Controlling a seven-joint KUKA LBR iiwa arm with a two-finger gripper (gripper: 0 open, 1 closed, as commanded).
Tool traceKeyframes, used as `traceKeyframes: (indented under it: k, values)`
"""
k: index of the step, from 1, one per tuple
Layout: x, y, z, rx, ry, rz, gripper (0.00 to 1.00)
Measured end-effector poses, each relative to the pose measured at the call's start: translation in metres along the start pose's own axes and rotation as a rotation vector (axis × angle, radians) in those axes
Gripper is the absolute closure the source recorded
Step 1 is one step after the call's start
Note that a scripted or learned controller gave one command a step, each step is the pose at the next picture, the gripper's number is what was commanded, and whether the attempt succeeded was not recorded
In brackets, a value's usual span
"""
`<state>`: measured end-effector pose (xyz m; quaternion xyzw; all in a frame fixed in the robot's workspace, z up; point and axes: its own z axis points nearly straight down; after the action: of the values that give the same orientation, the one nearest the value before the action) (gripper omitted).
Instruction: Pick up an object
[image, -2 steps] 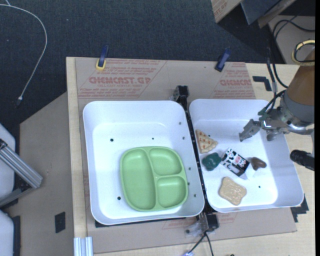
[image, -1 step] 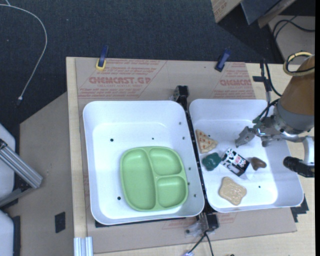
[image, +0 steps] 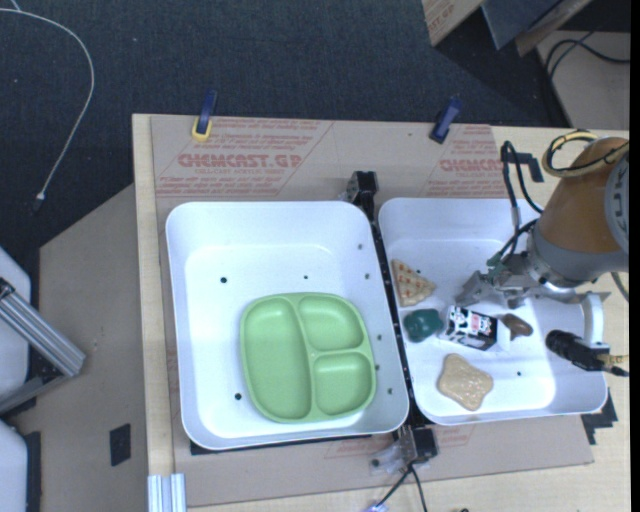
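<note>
Two glossy white bins; smooth green divided plate in left; jaws' state unclear over right.

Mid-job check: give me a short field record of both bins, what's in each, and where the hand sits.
left bin: green divided plate
right bin: cracker-like triangle, dark green piece, black-and-white item, small brown piece, tan bread-like slice
hand: low over right bin, just above the black-and-white item
hold: nothing seen between fingers
finger state: cannot tell
</note>
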<state>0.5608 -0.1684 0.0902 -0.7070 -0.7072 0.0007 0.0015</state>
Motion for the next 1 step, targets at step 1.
traceKeyframes:
  k: [1]
  values:
    - [-0.0002,0.0006,-0.0122,-0.004,-0.001,0.000,1.00]
